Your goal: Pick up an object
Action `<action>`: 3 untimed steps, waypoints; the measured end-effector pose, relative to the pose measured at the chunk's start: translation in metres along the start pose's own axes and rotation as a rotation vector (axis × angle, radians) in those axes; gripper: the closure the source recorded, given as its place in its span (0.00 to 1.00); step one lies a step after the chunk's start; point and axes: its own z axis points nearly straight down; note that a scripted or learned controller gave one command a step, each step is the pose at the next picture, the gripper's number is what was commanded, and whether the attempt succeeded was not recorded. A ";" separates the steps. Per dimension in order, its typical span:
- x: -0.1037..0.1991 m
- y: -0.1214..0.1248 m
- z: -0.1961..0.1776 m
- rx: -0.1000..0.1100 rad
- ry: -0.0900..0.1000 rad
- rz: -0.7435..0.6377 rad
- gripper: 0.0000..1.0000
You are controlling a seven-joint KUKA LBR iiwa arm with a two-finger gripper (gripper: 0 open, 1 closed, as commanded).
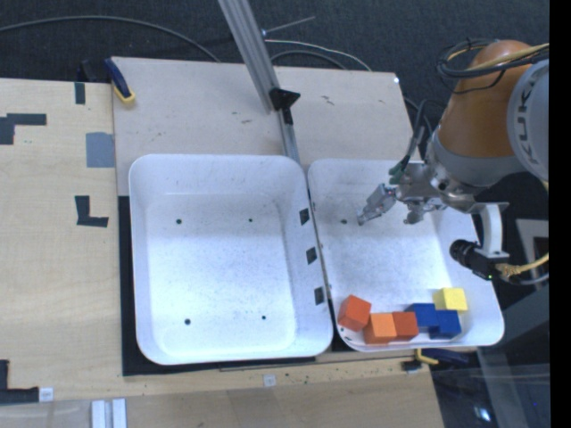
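Note:
Several small blocks lie along the front edge of the right bin (401,257): a red-orange block (355,311), an orange block (383,327), a blue block (436,321) and a yellow block (452,299). My gripper (385,218) hangs over the back half of the right bin, well behind the blocks. Its two fingers are spread apart and tilted toward the left, with nothing between them.
The left bin (219,257) adjoins the right one along a shared rim. A slanted metal pole (254,47) reaches down to the bins' back junction. Cables run over the dark floor behind the bench. A blue and yellow tool (119,79) lies at the bench's back left.

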 end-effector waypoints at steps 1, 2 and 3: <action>-0.011 0.015 -0.181 -0.010 -0.002 0.001 0.00; -0.024 -0.054 -0.115 0.008 0.000 0.005 0.00; -0.086 -0.058 -0.133 -0.003 -0.004 0.006 0.00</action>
